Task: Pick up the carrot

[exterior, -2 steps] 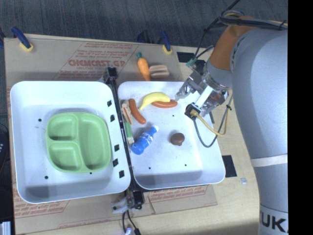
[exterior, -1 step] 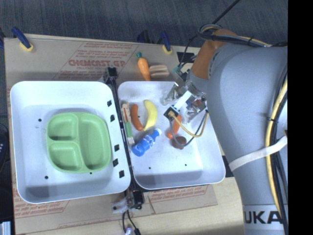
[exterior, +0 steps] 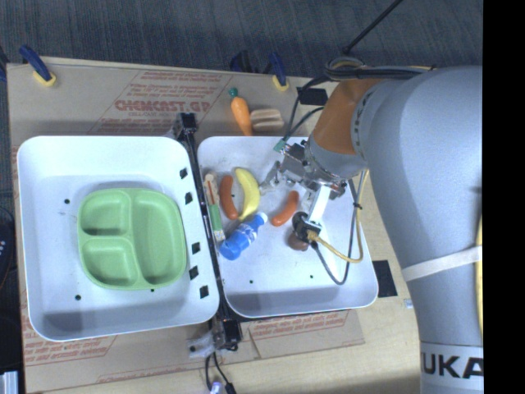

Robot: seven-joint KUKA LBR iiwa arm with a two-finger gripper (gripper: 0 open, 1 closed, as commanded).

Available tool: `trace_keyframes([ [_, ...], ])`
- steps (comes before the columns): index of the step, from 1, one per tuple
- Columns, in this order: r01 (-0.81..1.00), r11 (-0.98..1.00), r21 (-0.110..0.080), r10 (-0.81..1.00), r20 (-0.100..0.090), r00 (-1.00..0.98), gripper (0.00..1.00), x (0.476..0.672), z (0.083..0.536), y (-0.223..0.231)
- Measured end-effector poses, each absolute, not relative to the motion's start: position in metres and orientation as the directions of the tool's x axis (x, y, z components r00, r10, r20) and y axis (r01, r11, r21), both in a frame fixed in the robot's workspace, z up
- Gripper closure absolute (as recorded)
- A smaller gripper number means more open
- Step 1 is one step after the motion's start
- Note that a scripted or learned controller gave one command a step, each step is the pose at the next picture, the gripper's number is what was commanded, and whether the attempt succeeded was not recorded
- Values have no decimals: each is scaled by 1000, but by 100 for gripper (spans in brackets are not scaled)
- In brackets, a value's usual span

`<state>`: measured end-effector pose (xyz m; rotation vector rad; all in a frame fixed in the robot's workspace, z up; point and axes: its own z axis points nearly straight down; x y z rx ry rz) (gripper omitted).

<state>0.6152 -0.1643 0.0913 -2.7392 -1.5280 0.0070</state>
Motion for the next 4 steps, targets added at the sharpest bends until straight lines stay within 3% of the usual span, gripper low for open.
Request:
trace_keyframes([
  [1,932,-364,-3,932,0,364,0,657,92,-171],
  [2,704,-710,-4,704,-2,710,0,656,112,-172],
  [3,835,-550,-2,835,-1,550,0,645,229,-152],
  [4,447,-895,-7,447,-5,895,0,656,125,-127],
])
